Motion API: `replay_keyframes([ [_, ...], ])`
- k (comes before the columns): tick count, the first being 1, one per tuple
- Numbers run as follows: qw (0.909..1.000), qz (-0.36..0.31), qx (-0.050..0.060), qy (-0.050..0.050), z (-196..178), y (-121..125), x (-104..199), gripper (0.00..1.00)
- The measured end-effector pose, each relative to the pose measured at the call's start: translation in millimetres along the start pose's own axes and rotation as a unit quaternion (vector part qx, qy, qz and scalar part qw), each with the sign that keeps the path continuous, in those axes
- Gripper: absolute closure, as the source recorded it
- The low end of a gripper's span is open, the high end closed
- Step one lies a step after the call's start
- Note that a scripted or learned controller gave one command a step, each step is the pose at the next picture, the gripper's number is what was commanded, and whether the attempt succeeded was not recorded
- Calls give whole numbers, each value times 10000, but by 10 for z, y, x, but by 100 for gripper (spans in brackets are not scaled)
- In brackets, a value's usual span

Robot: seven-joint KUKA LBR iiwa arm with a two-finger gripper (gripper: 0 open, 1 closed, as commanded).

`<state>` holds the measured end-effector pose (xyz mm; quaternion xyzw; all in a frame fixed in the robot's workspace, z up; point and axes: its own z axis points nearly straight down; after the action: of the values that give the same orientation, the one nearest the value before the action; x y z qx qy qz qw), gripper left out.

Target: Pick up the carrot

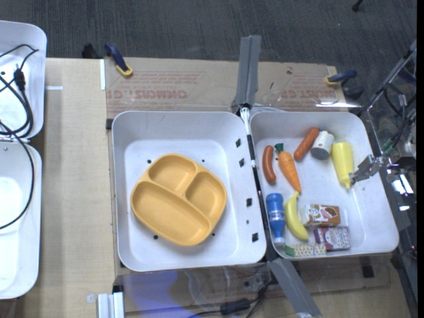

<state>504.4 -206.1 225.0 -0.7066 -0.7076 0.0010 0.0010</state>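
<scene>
Two bins (pixel 126 197) on bench: yellow plate (pixel 177 199) in left; carrot (pixel 288 167), sausages, banana (pixel 295 218), bottle in right. Fingers (pixel 363 171) at right rim, state unclear.

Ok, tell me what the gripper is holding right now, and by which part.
Nothing is held. The gripper sits at the right bin's right edge, apart from the carrot, which lies untouched in that bin.

- left bin (pixel 126 177) holds divided plate (pixel 179 199), sits roughly centre
- right bin (pixel 381 224) holds all the food
- carrot (pixel 289 168) lies between two sausages: one (pixel 268 163) just left, other (pixel 307 144) behind-right
- can (pixel 322 144) beside that sausage, mustard bottle (pixel 342 162) right of can
- water bottle (pixel 275 218) and banana (pixel 294 218) side by side before carrot
- two cartons (pixel 322 215) right of banana
- gripper (pixel 364 171) at right bin's right side, near mustard bottle
</scene>
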Motion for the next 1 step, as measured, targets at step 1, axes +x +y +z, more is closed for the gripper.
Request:
replay_keyframes([
  [1, 9759, -2181, -11, -1, 1338, 206, 496, 0],
])
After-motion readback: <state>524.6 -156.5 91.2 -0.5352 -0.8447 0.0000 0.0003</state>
